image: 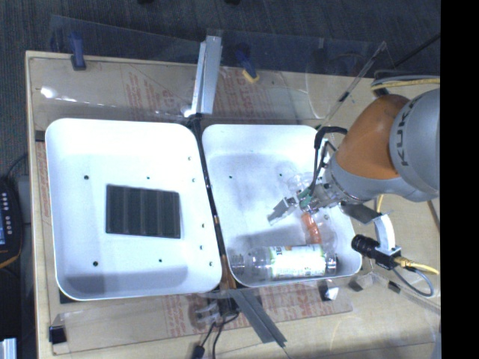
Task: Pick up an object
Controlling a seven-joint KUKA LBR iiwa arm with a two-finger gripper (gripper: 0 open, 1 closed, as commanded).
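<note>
My gripper (294, 204) hangs low over the middle of the right bin (247, 152), reaching in from the right. Just below it and to its right lies a small orange object (313, 228). A clear plastic bottle with a white and green label (290, 262) lies on its side along the bin's near wall. A small clear plastic piece (296, 181) rests just beyond the gripper. In the left bin (75, 155) a dark ridged rectangular block (143, 211) lies flat near the middle.
An upright metal post (206, 73) stands behind the seam between the two bins. A blue clamp (75, 49) and clear sheeting line the bench's far edge. Cables trail at the bench's near right.
</note>
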